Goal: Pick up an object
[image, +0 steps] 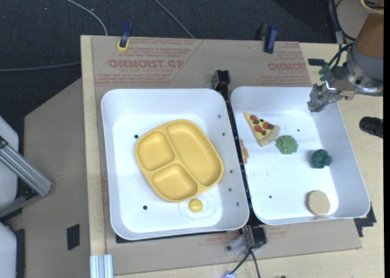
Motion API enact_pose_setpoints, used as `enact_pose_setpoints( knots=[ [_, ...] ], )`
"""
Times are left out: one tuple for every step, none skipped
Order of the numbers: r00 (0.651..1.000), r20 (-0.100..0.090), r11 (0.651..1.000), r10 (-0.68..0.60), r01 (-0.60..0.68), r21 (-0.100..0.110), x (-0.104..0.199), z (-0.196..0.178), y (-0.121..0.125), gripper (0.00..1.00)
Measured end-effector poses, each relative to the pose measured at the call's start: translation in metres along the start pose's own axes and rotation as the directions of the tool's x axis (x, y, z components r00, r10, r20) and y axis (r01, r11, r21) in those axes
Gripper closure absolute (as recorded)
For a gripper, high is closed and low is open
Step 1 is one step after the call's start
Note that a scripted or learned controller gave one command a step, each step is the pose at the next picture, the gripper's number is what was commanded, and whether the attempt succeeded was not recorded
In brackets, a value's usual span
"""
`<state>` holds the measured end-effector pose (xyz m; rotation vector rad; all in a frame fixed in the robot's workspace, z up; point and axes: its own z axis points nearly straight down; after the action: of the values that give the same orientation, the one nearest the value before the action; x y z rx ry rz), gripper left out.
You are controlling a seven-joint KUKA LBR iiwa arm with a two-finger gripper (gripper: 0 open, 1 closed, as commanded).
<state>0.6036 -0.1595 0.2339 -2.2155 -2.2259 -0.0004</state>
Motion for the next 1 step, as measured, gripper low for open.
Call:
enact_pose_setpoints(
  knots=[
    [1.0, -0.001, 1.0, 0.0, 0.0, 0.002, 0.0477, 0.0067, 0.0061, 1.0]
  ],
)
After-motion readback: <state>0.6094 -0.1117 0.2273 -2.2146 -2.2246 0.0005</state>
